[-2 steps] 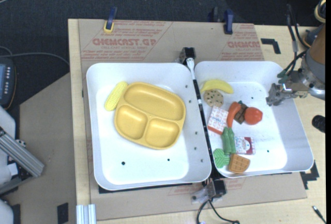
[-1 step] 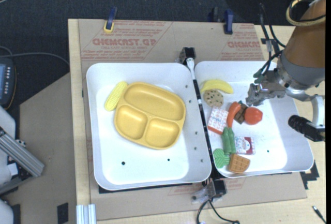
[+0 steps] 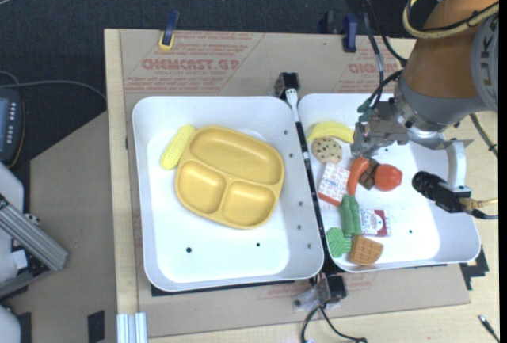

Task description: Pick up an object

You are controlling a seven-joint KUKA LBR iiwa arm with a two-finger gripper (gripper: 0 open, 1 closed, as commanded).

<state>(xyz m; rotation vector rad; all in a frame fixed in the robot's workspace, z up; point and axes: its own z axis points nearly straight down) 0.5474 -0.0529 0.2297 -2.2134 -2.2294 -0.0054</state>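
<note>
From above, the gripper (image 3: 369, 145) hangs over the right bin (image 3: 444, 242), just beside the tomato (image 3: 387, 177); I can't tell its grip. Left of the tomato lie a cookie (image 3: 325, 148) and banana (image 3: 332, 130); below it, a waffle (image 3: 365, 249). The yellow tray (image 3: 228, 176) sits well apart.

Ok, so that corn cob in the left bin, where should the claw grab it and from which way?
Probably across the middle of the corn cob, coming straight down. It lies flat and slanted, its lower part against the yellow tray, so squeezing across its narrow width suits best. The side toward the bin wall looks free; the tray side may be tight.
</note>
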